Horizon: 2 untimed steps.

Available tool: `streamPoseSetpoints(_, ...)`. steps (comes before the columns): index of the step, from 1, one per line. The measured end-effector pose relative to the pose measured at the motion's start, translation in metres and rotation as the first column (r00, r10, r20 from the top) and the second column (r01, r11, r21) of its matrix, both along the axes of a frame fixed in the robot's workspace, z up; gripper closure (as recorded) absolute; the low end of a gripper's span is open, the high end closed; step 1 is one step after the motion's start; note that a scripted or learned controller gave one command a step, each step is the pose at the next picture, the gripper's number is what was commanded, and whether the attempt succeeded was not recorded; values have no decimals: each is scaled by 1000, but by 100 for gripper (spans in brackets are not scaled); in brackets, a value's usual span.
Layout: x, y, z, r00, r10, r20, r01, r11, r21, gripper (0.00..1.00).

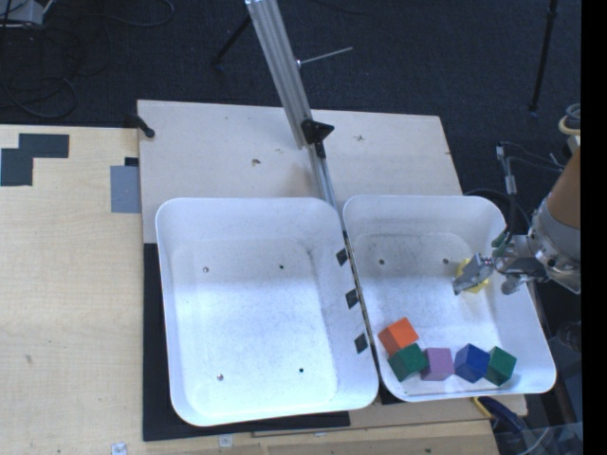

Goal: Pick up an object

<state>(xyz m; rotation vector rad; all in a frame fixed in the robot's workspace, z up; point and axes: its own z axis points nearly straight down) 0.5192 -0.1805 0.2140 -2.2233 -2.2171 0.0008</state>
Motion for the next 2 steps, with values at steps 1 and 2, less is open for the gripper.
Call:
streamPoseSetpoints(1,-29,-29,-2,1000,-1,-3,1,1000,0,0)
streamPoseSetpoints(2,-6,-28,-61,1000,6,-5,-6,1000,2,0)
